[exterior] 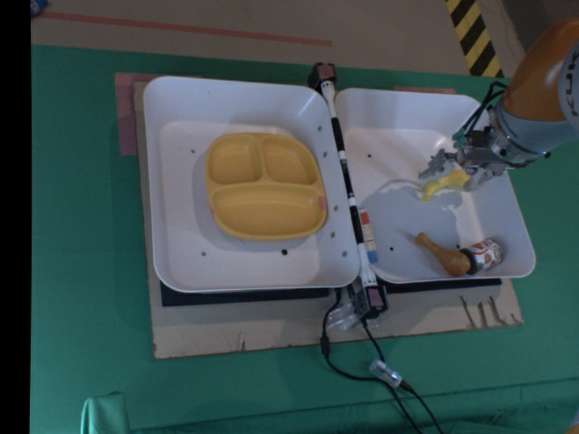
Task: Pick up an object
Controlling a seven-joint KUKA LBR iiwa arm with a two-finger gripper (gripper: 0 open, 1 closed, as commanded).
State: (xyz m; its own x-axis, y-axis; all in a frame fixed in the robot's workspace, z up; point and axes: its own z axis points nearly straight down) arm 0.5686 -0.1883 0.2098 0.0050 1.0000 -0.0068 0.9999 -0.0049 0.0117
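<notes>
My gripper [452, 174] hangs over the right part of the right bin [398, 147], on the arm reaching in from the right. A small yellow, banana-like object [443, 186] sits between its fingers, with its left tip sticking out toward the bin's middle. The gripper is shut on this object, and a faint shadow lies on the bin floor just below it. A brown wooden piece [439, 252] and a small orange-and-white bottle [484, 253] lie side by side near the right bin's front right corner.
A yellow divided plate [264, 186] lies in the middle of the left bin [172, 242]. A ridge with a cable [348, 183] runs between the two bins. Cables and a connector [384, 373] trail over the green cloth in front.
</notes>
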